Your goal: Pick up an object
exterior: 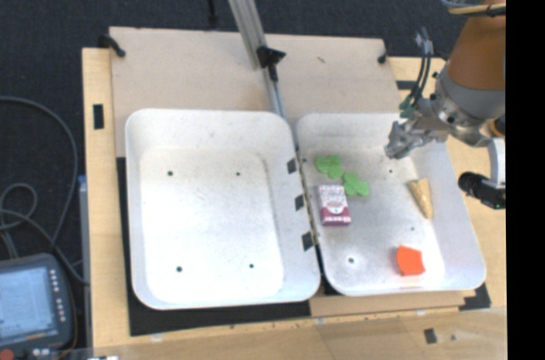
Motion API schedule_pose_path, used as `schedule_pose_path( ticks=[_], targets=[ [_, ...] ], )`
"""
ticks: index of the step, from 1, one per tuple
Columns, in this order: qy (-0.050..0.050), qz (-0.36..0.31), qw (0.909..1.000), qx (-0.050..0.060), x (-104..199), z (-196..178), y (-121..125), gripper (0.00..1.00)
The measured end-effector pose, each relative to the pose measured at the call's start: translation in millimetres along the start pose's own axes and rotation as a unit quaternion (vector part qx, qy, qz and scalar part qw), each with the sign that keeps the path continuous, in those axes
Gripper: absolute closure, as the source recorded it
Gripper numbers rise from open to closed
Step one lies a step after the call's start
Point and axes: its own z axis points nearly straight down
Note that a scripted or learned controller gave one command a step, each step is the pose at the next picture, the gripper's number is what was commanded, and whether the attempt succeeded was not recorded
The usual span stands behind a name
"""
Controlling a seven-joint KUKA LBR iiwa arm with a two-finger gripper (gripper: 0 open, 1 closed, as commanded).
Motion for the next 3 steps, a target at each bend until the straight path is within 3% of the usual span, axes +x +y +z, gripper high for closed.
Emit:
schedule_pose_path(
  ticks=[1,2,3],
  targets=[
    [0.001,-0.001,1.0,0.003,-1.0,-14.0,1.1,1.0],
    [0.001,-0.001,1.0,0.004,45.7,-9.7,-18.6,1.0],
    [0.002,-0.002,1.0,0.004,95.9,-17.4,-22.2,1.0]
  ],
)
